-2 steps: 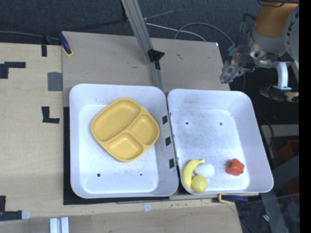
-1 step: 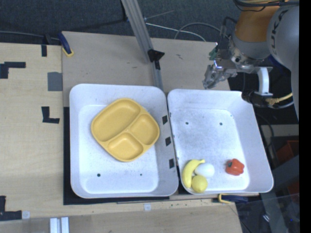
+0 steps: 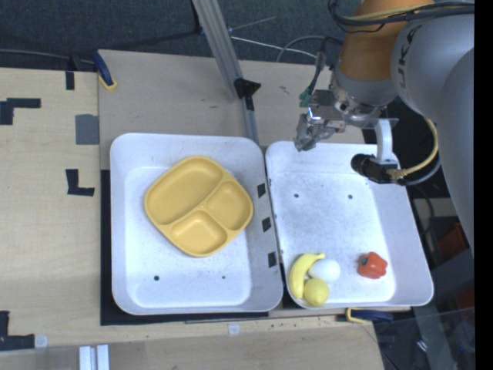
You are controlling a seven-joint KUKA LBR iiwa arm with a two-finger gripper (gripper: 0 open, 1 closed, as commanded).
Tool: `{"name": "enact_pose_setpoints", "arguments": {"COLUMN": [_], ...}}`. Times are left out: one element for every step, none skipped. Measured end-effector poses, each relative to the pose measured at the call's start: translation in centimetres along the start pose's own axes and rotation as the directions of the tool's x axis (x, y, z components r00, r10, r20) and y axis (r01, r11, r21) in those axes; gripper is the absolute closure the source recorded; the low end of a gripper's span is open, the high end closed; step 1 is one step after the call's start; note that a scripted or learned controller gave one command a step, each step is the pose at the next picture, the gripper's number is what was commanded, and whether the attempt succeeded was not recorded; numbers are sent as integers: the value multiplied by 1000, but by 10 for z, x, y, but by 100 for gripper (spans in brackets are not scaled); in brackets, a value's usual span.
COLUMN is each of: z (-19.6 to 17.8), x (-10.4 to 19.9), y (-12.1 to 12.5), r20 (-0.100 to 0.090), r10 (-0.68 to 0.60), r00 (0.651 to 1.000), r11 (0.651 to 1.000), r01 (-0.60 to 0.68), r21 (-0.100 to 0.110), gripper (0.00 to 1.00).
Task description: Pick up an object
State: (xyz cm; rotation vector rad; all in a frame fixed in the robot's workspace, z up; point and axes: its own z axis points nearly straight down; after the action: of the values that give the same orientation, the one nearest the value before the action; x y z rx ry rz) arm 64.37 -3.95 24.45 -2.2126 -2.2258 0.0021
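A yellow divided plate (image 3: 198,206) lies in the left bin (image 3: 131,284). In the right bin (image 3: 400,230), near its front edge, sit a yellow banana (image 3: 301,266), a white egg (image 3: 326,270), a yellow lemon (image 3: 316,290) and a red pepper (image 3: 372,264). My gripper (image 3: 306,142) hangs over the far left corner of the right bin, well away from those objects. Nothing shows between its fingers.
A grey metal pole (image 3: 219,45) runs diagonally from the top down to the gap between the bins. A black cable end (image 3: 368,166) sticks out over the right bin's far edge. The wooden bench (image 3: 46,206) spreads to the left.
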Motion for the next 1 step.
{"name": "enact_pose_setpoints", "arguments": {"z": [11], "x": [54], "y": [-7], "r20": [1], "r10": [0], "r00": [1000], "r11": [1000], "r01": [0], "r21": [0], "gripper": [100]}}
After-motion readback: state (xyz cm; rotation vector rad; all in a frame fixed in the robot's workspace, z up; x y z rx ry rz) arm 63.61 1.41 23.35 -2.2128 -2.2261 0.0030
